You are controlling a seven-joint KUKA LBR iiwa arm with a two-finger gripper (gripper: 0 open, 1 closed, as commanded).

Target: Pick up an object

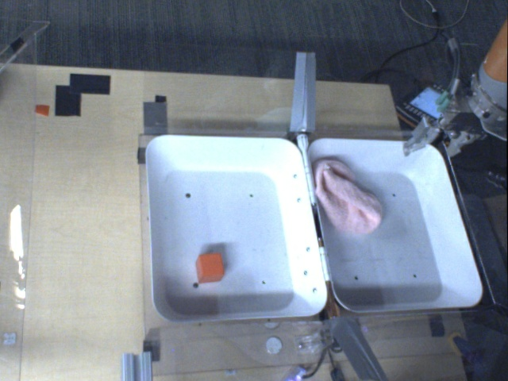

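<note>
The hand (425, 136) is hanging over the far right corner of the right bin (444, 292). I cannot tell its state. The pink cloth (348, 198) is lying nearer than the orange block (210, 267), down-left of the hand, stretching slantwise from the middle wall.

Block (210, 267) in left bin (167, 213) (near front), cloth (346, 198) in right bin (444, 236), against divider side

A pale wooden counter (79, 236) sits over dark grey carpet (198, 14). Black tape patches (79, 90) mark its far left corner, a grey metal post (303, 94) rises behind, and loose cables (425, 14) trail across the floor.
</note>
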